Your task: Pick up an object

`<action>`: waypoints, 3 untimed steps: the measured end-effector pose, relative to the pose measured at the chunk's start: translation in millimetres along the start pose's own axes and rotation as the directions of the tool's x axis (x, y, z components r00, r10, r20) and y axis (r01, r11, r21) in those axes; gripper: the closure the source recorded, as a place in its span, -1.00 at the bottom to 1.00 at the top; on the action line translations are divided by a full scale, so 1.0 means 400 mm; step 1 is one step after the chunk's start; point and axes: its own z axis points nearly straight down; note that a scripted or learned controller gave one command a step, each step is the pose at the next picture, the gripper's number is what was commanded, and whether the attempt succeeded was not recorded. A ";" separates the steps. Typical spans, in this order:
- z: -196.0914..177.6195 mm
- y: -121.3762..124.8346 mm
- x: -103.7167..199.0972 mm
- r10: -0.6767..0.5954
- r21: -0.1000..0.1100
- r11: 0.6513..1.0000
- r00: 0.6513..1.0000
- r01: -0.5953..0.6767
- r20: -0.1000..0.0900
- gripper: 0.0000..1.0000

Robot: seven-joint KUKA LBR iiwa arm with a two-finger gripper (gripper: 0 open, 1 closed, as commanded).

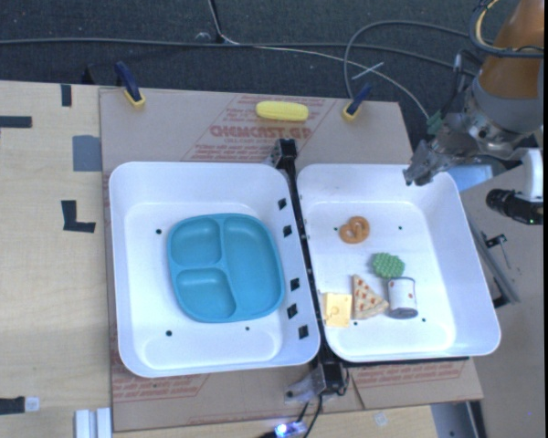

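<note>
The right bin (438, 235) holds several small items. A brown pretzel (353, 230) lies near its middle, with a green broccoli piece (387, 265) below it. Along the near side sit a pizza slice (366, 297), a yellow cheese wedge (337, 308) and a small silver can (402, 297). My gripper (420, 169) hangs over the bin's far right corner, well apart from all of them, and I see nothing held in it.
The left bin (137, 245) holds a blue divided plate (226, 266). A yellow object (281, 110) lies on the cardboard behind the bins, between two clamps (128, 84) (356, 101). A black divider (292, 235) runs between the bins. Cables loop behind the arm.
</note>
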 end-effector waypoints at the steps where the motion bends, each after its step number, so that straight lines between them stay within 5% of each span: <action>1: 0.018 -0.022 0.148 -0.004 0.003 1.000 1.000 0.004 -0.001 1.00; 3: 0.041 -0.092 0.379 -0.005 0.003 1.000 1.000 0.005 -0.002 1.00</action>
